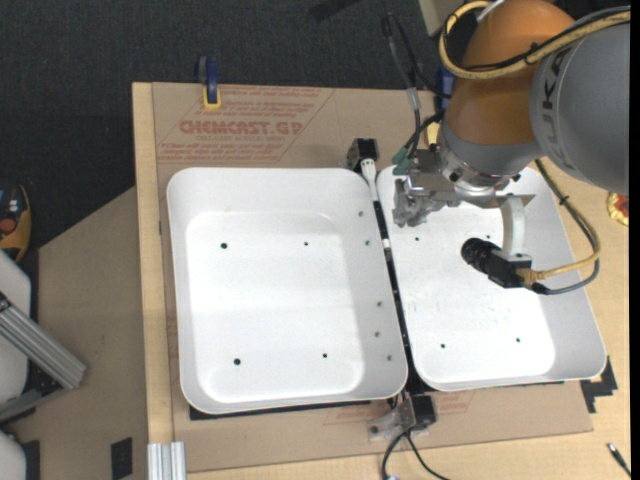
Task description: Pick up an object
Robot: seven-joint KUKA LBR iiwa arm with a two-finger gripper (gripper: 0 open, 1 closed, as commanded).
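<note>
My gripper (410, 208) hovers at the right bin's (560, 363) eleven o'clock corner; jaw state, I can't tell; no object visible nearby.

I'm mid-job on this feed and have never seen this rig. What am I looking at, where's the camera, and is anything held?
One fixed camera looks down at a slant on a bench. A grey arm with an orange band reaches in from the right. Its end effector hangs over the upper left part of the right bin. The left bin sits beside it, both on a cardboard sheet. I see nothing between its fingers, and cannot tell if it is open. The black piece on a cable looks like part of the arm.
</note>
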